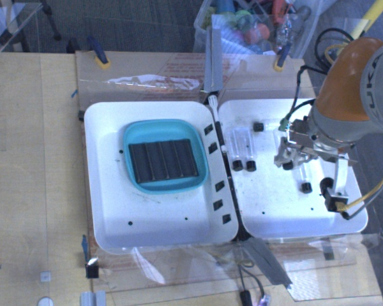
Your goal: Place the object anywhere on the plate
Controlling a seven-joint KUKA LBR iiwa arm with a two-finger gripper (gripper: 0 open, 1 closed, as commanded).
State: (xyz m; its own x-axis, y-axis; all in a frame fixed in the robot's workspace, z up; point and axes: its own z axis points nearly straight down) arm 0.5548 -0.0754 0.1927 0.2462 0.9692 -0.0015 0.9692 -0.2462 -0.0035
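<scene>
A teal plate (135, 139) sits in the left bin (108, 215). A dark ridged slab (163, 160) lies flat on the plate and covers most of its middle. In the right bin (274, 215), near the divider, lies a clear plastic object (241, 144) with two black round ends (243, 166). My gripper (292, 161) hangs over the right bin, to the right of the clear object and apart from it. I see nothing held in it.
Small black bits lie in the right bin at the back (258, 127) and below the gripper (306, 187). A divider with black clips (217, 164) separates the bins. A box of colourful toys (262, 11) stands behind the bench. Cables (345, 203) trail from the wrist.
</scene>
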